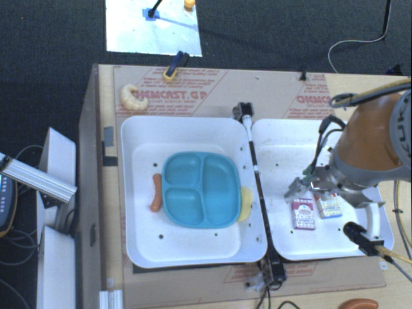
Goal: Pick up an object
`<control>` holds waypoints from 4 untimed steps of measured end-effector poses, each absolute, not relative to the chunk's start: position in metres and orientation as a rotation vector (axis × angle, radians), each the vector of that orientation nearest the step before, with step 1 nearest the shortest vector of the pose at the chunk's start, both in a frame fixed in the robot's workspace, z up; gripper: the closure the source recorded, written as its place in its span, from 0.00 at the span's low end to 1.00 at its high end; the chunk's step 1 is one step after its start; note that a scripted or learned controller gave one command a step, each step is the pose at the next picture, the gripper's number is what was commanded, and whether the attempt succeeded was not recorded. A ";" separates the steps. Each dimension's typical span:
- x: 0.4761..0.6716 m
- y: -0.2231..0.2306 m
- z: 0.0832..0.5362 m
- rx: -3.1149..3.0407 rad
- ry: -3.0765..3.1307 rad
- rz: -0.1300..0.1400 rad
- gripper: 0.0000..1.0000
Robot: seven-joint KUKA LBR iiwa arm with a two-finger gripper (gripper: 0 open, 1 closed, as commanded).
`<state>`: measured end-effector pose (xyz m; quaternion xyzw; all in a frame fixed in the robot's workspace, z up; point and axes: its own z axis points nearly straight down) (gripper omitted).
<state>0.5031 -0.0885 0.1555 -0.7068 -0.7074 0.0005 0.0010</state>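
In the right bin [283, 147], two small flat packs lie side by side: a pink and white one [303, 214] and a white one with red print [329, 206]. My gripper [313, 185] hangs low over the bin, just above the far edges of both packs, with the orange-banded arm [373, 140] reaching in from the right. The left bin [138, 172] holds a blue divided plate [201, 189] and an orange sausage [156, 193] to the plate's left. A yellow piece [246, 201] peeks out from under the plate's right edge.
A black ridge [255, 166] separates the two bins. On the bench behind the left bin lie a cream lumpy toy [134, 97] and a yellow and dark tool [174, 67]. Open floor shows in the right bin's far half.
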 end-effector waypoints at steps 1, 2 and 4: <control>0.514 -0.134 0.087 -2.224 -2.227 -0.007 0.00; 0.515 -0.135 0.098 -2.228 -2.230 -0.009 1.00; 0.531 -0.175 0.145 -2.222 -2.224 -0.002 0.00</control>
